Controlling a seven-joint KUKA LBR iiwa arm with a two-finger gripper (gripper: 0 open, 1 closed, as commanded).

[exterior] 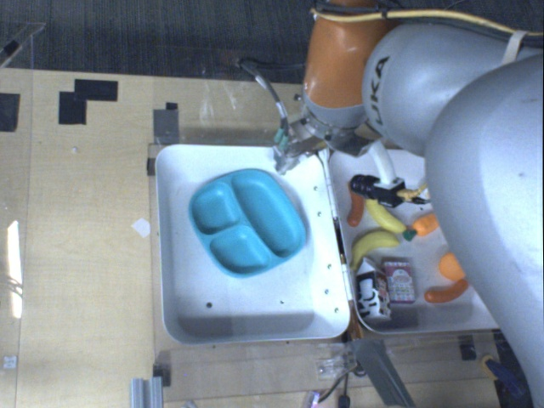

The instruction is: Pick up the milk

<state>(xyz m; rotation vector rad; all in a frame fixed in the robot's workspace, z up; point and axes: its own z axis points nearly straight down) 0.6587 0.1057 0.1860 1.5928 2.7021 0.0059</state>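
Observation:
The milk (368, 296) is a small white carton with black patches. It lies in the near left corner of the right bin (425, 323), beside a reddish box (398, 280). My gripper (287, 156) hangs over the far right corner of the left bin (255, 325), just past the blue divided plate (247, 220). It is well away from the milk, up and to the left of it, with the wall between the bins lying between them. I see nothing between its tips.
Two yellow bananas (380, 228) lie in the right bin past the milk. An orange carrot (423, 224), an orange fruit (450, 266) and two reddish sausages (446, 292) lie around them. My large grey arm covers the right bin's far and right parts.

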